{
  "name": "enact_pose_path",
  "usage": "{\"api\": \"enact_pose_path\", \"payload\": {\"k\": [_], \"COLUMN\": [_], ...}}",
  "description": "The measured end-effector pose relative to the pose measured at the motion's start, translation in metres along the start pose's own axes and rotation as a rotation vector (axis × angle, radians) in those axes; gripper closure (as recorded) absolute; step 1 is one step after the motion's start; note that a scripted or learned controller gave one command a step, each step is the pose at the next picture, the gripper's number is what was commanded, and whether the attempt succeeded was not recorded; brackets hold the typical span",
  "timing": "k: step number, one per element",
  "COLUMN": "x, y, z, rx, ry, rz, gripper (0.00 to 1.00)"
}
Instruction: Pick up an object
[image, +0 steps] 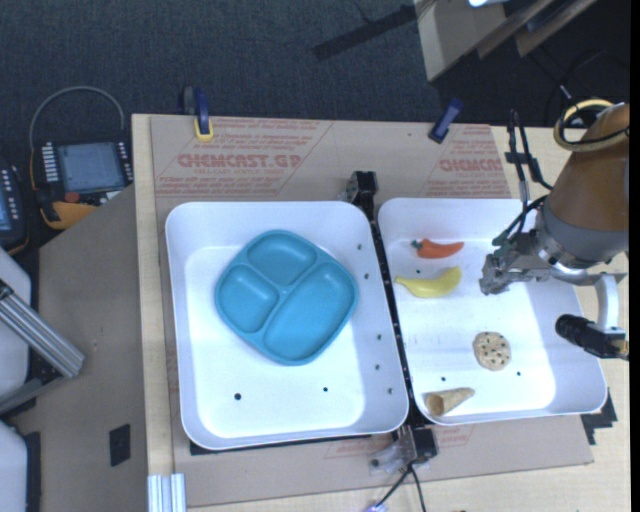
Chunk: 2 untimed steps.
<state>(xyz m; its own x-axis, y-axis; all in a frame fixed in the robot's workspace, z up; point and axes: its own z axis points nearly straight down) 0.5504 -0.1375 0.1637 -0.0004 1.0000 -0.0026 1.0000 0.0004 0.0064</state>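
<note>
Nearest to us, at the front edge of the right bin (570, 400), we see an ice-cream cone (447, 401) lying on its side, and just behind it a round cookie (491, 350). Both rest flat on the white floor of the bin, apart from each other and untouched.

Further back lies a yellow banana (430, 284), and just beyond it a small carrot (437, 249) with a green tip. These two sit close together near the bin's left wall. In the left bin (200, 380) we see a blue divided plate (287, 295), alone.

The gripper (497, 275) hangs over the right bin's far right part, level with the banana but to its right, with bare white floor between them. We cannot tell whether the jaws are spread or pressed together; the dark metal there is too small and tangled to read. Nothing shows between them.

So we judge the task barely begun: every candidate thing lies on the floor of its bin, none lifted. The desk (260, 150) under the bins shows brown board. What is left is the whole pick: choosing a thing, closing on it and raising it. The banana and carrot look nearest to reach.
</note>
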Motion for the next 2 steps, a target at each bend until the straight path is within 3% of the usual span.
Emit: {"api": "enact_pose_path", "payload": {"k": [2], "x": [0.005], "y": [0.004], "z": [-0.067], "rx": [0.001], "ry": [0.001], "rz": [-0.001], "gripper": [1.00]}}
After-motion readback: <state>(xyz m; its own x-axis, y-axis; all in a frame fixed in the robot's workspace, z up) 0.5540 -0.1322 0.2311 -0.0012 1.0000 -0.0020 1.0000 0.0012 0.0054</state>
